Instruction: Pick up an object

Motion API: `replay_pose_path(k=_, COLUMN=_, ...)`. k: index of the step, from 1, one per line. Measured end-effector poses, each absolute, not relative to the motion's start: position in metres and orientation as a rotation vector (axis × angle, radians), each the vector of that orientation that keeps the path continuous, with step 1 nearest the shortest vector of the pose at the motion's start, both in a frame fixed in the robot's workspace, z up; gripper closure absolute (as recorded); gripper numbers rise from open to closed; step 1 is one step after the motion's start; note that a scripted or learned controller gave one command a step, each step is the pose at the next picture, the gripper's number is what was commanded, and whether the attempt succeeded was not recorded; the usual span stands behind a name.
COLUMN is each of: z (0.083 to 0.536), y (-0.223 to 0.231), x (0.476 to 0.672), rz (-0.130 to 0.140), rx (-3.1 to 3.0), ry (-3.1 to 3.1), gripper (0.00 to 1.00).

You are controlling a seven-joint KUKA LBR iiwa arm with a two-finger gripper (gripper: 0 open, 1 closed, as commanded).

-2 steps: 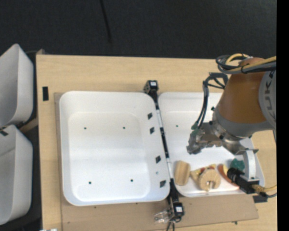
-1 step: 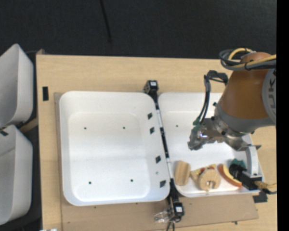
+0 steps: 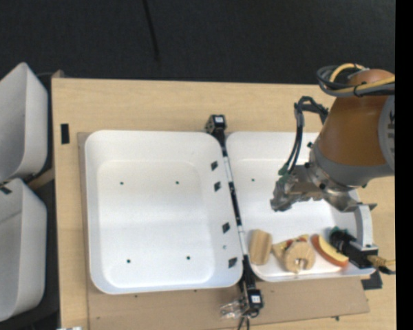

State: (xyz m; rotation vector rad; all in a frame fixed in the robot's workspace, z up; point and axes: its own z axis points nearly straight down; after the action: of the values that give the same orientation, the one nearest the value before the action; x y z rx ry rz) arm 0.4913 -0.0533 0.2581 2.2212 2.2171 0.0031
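Lying near the pincer [image 3: 281,199], a wooden block [image 3: 259,246] occupies the right bin [image 3: 258,158].

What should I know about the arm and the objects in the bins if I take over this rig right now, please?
Gripper: over the middle of the right bin, apart from the objects. No object shows in it.
Objects: a tan wooden block, a pale wooden piece and a red-edged apple slice lie in a row along the right bin's near wall, the block closest to the divider.
Done: nothing has been picked up.
Left: choose one object, probably the wooden piece, bring the gripper down on it, grasp and lift.
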Motion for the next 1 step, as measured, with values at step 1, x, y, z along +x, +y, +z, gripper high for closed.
replay_pose_path(k=1, z=0.2685, y=-0.0542, x=0.4923, rz=0.005, rx=2.22, ry=2.216, gripper=1.0)
